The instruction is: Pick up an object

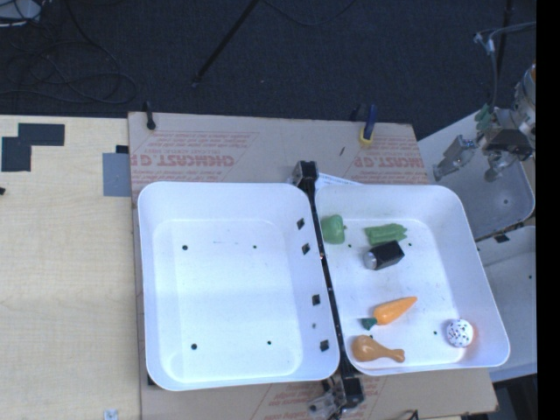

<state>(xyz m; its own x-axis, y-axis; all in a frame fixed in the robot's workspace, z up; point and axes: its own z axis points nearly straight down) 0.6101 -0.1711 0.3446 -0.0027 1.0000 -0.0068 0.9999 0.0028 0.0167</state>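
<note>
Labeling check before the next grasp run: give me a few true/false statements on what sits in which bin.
1. The carrot lies in the right bin. True.
2. The white dotted ball sits in the left bin. False: it is in the right bin's near right corner.
3. The black and silver cylinder lies beside the green pepper. True.
4. The tan drumstick-shaped toy lies at the right bin's far edge. False: it is at the near edge, below the carrot.

The robot shows at the frame's right edge as a pale grey rounded body. Its tool point(472, 151) is bare grey metal, angular, with thin dark cables running above it.
</note>
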